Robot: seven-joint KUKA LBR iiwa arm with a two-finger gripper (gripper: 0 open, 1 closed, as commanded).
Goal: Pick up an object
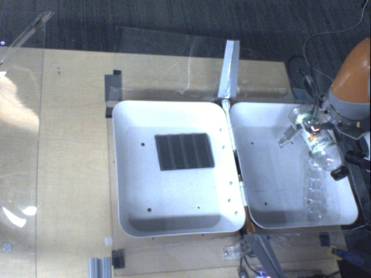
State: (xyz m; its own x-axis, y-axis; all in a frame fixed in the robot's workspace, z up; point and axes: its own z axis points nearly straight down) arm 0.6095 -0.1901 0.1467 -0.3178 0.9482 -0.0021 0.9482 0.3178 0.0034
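Two bins [133, 225] | dark ribbed pad [184, 151] left | fingers [298, 126] state unclear, right bin

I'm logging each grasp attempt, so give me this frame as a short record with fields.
left bin: holds a dark ribbed rectangular block, lying flat near its middle
right bin: holds clear plastic items along its right side
arm: over the right bin's upper right corner
gripper: low by a clear labelled item; grip cannot be told

no legible text, bottle [320, 143] label blurred
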